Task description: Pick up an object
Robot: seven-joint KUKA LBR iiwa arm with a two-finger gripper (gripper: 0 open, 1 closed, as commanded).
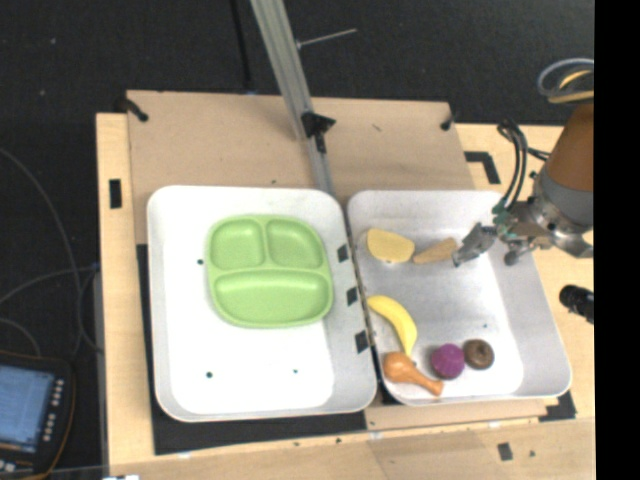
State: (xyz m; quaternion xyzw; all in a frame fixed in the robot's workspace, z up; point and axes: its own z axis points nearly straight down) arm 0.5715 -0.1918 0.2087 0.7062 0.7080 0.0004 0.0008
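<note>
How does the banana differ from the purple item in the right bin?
The banana is yellow, long and curved; the purple item is round and compact. The banana lies near the bin's left wall, mid-bin; the purple item sits nearer the front edge, beside a brown ring-shaped piece. Both rest in the right bin, apart from the gripper.

One fixed camera, high above my worktop [120,268], looking down at slant. Both white bins in frame, left bin [180,368] and right bin [520,348]. My arm [570,168] enters from right.

A divided plate [270,272] lies in the left bin [180,368]; the right bin [520,358] holds a banana [393,318] by its left edge.
</note>
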